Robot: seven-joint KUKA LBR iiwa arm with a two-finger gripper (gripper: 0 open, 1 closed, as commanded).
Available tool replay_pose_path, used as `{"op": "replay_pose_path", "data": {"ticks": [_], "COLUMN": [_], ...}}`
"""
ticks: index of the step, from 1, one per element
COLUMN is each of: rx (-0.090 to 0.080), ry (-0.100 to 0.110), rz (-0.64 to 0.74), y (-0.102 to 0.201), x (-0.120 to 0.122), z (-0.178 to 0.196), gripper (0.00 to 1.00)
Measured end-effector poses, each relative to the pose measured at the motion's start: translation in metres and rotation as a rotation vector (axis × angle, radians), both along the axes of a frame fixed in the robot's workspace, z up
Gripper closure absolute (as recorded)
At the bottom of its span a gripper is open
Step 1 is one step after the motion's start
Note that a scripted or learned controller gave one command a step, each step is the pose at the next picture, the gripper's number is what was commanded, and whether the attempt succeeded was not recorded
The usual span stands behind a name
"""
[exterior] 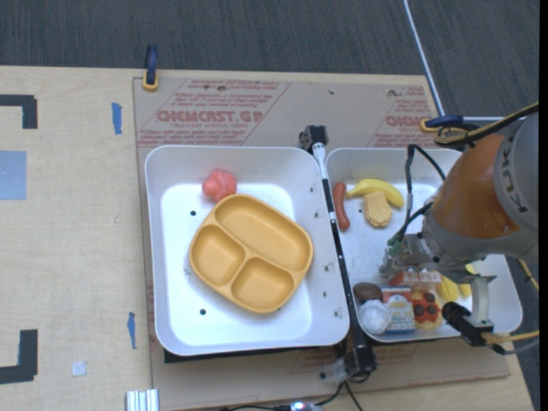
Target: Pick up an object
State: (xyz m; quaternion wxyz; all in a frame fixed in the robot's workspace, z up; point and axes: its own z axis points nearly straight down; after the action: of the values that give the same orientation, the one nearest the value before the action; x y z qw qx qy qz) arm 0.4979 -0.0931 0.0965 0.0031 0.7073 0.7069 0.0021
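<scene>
over the right bin's near corner, gripper [409, 268] low among the small items; target not yet lifted.
likely target is the clutter under the wrist: a red-and-white packet [402, 302], a brown piece [368, 292] and a white round piece [374, 318], packed touching each other, which judges as a hard pick. cannot tell how the hand is set; the wrist hides it. right bin [364, 163] also holds a banana [379, 190], a tan piece [378, 211] and a red sausage [342, 205] at its far end, well apart from the arm. left bin [163, 229] holds a yellow divided tray [250, 253], tilted, and a pink lump [219, 183] touching its far rim.
</scene>
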Motion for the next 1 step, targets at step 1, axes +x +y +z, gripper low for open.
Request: {"op": "replay_pose_path", "data": {"ticks": [1], "rx": [0.002], "ry": [0.005], "rz": [0.003], "y": [0.0599], "x": [0.0053], "z": [0.0886], "gripper": [1.0]}}
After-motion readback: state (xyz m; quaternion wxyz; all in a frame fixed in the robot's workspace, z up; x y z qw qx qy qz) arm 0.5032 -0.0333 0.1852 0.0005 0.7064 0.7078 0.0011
